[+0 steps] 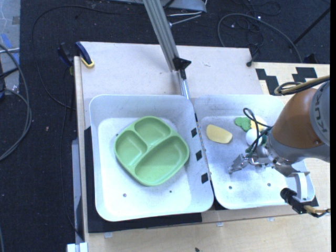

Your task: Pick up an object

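Gripper [237, 166]: low over the right bin's floor, its thin metal fingers pointing toward the left bin. Whether the jaws are parted or closed, I cannot tell; the tips are small and dark against the speckled floor. Nothing shows between them.

Yellow piece [219, 134]: the nearest loose object, a flat, rounded, smooth-looking yellow shape lying on the right bin's floor, above and a little left of the gripper, apart from it.

Green bit [242, 123]: small, irregular, bright green, near the bin's far wall, just right of the yellow piece.

White ball [252, 137]: small, round, pale, beside the green bit and close against the arm's wrist; part hidden by cabling.

Arm [299, 125]: bulky, with a glossy orange band and grey casing, reaching in from the right and covering that side of the bin.

Right bin [247, 193]: shallow white tray, floor scuffed and grey-speckled.

Left bin [105, 193]: same make, holding a plate.

Plate [152, 150]: pale green plastic, rounded, split into three compartments, lying flat and tilted askew to the bin's sides.

Progress: by my reading the pick is not yet made. The gripper is down at floor level but grips nothing visible, and every object lies free on a bin floor. Closing on one and lifting remain.
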`<state>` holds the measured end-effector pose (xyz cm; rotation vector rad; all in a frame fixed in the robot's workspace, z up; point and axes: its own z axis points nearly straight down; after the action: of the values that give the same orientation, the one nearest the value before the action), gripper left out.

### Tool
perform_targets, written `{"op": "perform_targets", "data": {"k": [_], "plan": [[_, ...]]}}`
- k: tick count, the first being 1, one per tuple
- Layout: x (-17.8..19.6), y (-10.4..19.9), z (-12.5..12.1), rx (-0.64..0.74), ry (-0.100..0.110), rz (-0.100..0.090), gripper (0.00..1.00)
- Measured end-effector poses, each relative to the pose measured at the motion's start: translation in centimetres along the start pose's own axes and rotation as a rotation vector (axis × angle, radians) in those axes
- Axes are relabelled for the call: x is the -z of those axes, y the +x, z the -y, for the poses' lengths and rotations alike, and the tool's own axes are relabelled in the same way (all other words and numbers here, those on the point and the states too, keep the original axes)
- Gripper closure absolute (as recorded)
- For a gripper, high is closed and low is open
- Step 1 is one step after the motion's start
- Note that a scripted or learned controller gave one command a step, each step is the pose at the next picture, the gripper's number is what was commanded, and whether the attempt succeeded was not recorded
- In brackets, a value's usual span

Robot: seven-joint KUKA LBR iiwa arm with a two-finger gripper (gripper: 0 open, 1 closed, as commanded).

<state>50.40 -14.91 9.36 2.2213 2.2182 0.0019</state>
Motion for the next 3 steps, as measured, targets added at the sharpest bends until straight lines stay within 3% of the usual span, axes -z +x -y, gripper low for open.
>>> {"op": "perform_targets", "data": {"k": [1, 3], "plan": [[1.2, -0.1, -0.1, -0.002, -0.006, 0.003, 1.0], [11.2, -1.3, -0.1, 0.003, -0.003, 0.001, 1.0]]}}
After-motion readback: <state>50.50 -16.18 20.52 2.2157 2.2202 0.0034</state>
